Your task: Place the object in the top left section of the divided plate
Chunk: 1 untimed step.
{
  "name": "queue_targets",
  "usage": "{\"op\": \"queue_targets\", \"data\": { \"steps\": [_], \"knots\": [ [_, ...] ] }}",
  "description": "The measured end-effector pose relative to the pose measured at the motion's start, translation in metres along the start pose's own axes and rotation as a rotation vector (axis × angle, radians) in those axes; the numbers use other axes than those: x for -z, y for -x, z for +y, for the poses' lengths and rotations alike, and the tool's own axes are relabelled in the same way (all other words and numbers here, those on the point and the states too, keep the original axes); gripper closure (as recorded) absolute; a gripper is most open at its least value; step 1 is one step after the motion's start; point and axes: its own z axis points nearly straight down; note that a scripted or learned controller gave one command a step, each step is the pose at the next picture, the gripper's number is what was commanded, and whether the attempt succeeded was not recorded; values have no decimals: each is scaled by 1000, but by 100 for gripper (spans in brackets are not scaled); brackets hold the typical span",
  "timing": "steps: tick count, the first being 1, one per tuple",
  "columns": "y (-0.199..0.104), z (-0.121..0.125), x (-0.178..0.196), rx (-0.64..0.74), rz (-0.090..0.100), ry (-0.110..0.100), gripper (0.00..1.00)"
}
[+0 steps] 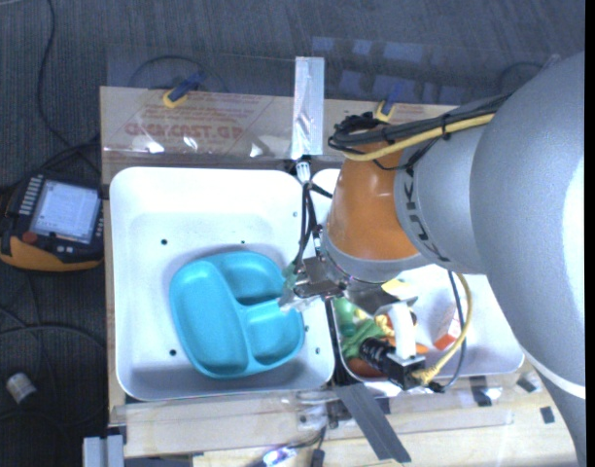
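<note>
A light blue divided plate (225,319) lies in the left white bin (152,222), toward its front right. It has one long section on the left and two smaller ones on the right. My gripper (297,286) hangs below the orange wrist band, right over the plate's right rim by the wall between the bins. A small greenish patch shows at the gripper's tip, and I cannot tell what it is. The arm hides much of the right bin.
The right bin (492,358) holds several small items under the wrist: a green one (350,319), a yellow one (399,288) and an orange one (443,342). A handheld pendant (54,222) lies on the floor to the left. A cardboard sheet (210,129) lies behind the bins.
</note>
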Motion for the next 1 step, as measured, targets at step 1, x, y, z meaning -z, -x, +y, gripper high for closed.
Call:
{"op": "queue_targets", "data": {
  "steps": [1],
  "knots": [
    [0, 0, 8, 1, -1, -4, 100]
  ]
}}
